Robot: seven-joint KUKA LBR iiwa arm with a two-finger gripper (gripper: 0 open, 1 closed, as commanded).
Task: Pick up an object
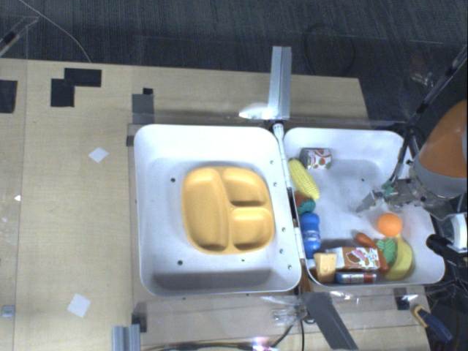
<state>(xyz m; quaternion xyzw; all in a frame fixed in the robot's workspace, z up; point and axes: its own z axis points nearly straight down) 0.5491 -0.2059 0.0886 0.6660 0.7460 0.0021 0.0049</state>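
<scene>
On the wooden desk (66, 225), we see a yellow three-compartment plastic tray (227, 209) lying in the left white bin (157, 269). In the right white bin (351, 159) sit a yellow corn cob (303, 179), a blue bottle (310, 230) and an orange ball (390, 224). The claw (380, 196) hovers just above the ball, fingers spread, pinching nothing.

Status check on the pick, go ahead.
Gripper low in right bin, nothing visibly held. Orange just beside it. Corn, can farther left.
</scene>
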